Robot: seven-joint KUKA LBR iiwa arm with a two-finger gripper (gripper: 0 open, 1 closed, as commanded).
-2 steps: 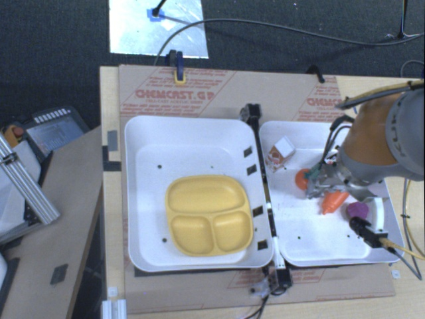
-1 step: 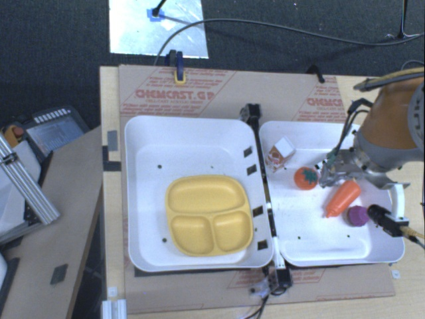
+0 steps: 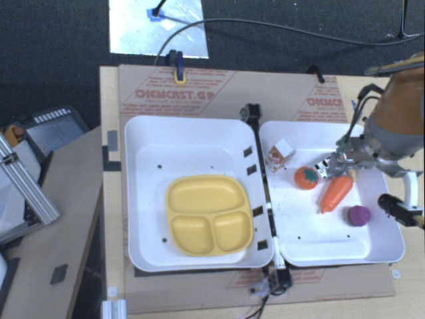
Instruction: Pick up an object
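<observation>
Carrot (image 3: 336,193): orange, tilted, in right bin (image 3: 332,250), upper end just under gripper (image 3: 335,165). Beside it: orange tomato-like ball (image 3: 306,178), purple piece (image 3: 359,215), small white box (image 3: 280,151). Left bin (image 3: 146,178): yellow divided tray (image 3: 209,214). State of fingers: cannot tell. Both bins on cardboard-covered surface (image 3: 219,92).

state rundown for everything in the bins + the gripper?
yellow tray: flat in left bin, nothing in its compartments
tomato: loose in right bin
carrot: lying slanted, right of tomato
purple ball: loose, below carrot
small box: tilted, near divider
gripper: low by carrot's top end
</observation>
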